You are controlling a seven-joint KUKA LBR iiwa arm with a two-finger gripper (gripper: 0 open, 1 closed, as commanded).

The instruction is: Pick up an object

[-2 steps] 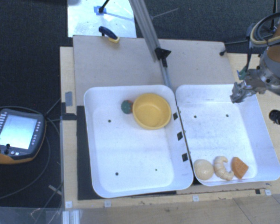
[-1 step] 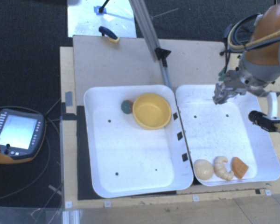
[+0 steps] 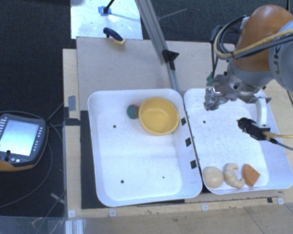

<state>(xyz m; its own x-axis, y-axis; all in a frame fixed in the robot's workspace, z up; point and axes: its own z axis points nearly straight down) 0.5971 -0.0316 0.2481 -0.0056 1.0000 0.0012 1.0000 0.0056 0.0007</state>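
my pincer (image 3: 211, 103) hangs at the right bin's (image 3: 224, 138) 12 o'clock edge; clenched or released, i cannot tell. i'd swing toward 6 o'clock, drop straight over the croissant (image 3: 232, 175) and straddle its narrow width.

Arm (image 3: 263, 38): grey casing, orange band.
Rounded orange dome above the wrist, grey shell beside it. Black and yellow cables loop over the joint. Metallic grey gripper (image 3: 212, 101), white bracket and black fitting alongside.

A teach pendant (image 3: 17, 141) lies left of the bench, a clamp (image 3: 114, 35) at its back.
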